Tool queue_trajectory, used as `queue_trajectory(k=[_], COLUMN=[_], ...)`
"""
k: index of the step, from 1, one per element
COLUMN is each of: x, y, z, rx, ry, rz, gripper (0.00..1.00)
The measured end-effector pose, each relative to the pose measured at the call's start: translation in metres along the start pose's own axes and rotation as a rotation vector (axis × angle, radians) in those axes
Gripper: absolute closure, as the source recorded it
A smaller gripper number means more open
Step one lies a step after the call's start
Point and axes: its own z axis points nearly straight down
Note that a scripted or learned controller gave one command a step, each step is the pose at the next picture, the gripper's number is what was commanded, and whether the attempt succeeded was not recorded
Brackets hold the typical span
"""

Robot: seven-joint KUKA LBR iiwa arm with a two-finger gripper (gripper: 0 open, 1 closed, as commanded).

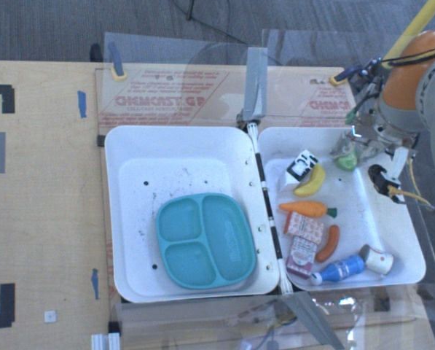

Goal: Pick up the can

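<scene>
A teal divided tray (204, 239) fills the left bin (130, 148); in the right bin (410, 265) the can (379, 260) lies at the near corner, well apart from the pincer (346, 154), which pinches something green, probably mistakenly.

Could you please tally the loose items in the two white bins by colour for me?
Teal: 1, divided plate
Yellow: 1, banana
Orange: 2, carrot, sausage
Green: 1, small item
Blue: 1, bottle
Red-white: 2, packets
Black-white: 1, cube
White: 1, can
Total: 10
</scene>
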Motion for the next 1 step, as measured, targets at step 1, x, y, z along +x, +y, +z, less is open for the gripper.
queue_trajectory(k=[1], x=[0.0096], y=[-0.0378], z=[0.0064], rx=[-0.003], ry=[-0.004], rz=[-0.330], gripper=[1.00])
